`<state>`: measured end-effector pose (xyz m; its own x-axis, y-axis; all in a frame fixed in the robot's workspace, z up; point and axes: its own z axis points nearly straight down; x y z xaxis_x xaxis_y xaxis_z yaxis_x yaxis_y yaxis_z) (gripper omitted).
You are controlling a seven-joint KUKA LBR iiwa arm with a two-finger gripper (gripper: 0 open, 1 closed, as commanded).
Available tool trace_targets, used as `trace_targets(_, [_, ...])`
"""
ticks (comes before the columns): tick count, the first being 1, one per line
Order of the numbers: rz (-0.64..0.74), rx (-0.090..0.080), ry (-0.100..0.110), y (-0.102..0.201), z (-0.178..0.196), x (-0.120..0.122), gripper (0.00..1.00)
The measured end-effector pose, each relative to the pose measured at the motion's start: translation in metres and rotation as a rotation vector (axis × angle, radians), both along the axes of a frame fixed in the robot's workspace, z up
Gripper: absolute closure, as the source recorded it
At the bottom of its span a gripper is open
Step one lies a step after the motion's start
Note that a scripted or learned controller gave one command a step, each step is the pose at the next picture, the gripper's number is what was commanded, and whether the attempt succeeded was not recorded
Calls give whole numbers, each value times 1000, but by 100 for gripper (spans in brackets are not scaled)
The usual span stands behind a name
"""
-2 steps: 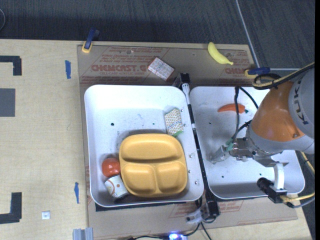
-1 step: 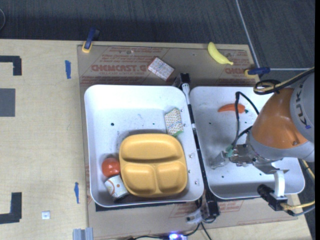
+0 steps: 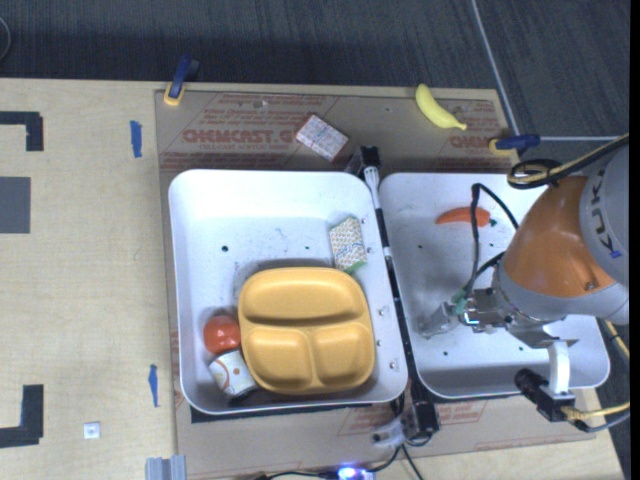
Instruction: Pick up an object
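Note:
My gripper [image 3: 443,318] hangs low over the floor of the right bin [image 3: 430,208], near its left-middle part. The grey and orange arm reaches in from the right and covers much of that bin. An orange carrot-shaped object [image 3: 462,215] lies at the far end of the right bin, apart from the gripper. In the left bin [image 3: 200,218] lies a yellow compartment tray [image 3: 305,326]. A red ball [image 3: 221,333] and a white-and-orange object [image 3: 231,371] sit at its left. A small patterned packet [image 3: 347,241] lies behind it.
Behind the bins on the cardboard lie a yellow banana [image 3: 438,108] and a small patterned box [image 3: 321,136]. Blue clamps [image 3: 180,76] hold the board edges. A black divider [image 3: 378,218] runs between the bins. Cables trail near the front right corner.

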<state>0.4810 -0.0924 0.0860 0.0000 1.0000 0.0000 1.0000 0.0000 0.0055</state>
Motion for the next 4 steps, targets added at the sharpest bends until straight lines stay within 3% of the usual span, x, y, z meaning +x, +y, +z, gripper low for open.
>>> trace_targets(4, [1, 0, 0, -3, 0, 0, 0])
